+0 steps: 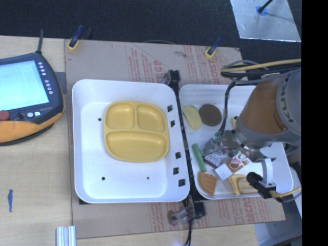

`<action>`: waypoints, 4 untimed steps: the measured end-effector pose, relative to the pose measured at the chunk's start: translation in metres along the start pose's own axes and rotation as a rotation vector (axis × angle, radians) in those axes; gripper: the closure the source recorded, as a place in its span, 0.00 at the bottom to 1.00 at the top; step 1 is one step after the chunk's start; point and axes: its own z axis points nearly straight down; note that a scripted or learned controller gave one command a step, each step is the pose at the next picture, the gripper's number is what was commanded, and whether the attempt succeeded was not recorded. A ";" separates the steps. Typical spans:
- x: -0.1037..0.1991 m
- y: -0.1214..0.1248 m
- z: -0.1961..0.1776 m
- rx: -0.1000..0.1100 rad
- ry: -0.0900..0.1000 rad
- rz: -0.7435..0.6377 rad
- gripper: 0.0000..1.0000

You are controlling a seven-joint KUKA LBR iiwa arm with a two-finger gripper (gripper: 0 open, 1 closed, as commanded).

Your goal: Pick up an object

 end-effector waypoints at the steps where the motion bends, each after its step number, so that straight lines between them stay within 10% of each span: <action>1: -0.001 0.065 -0.002 -0.009 -0.002 -0.003 0.00; 2: 0.066 0.118 -0.109 -0.018 -0.001 -0.009 0.00; 3: 0.021 0.032 -0.100 0.003 -0.003 0.005 0.00; 4: 0.008 0.128 -0.041 -0.009 -0.004 -0.005 0.00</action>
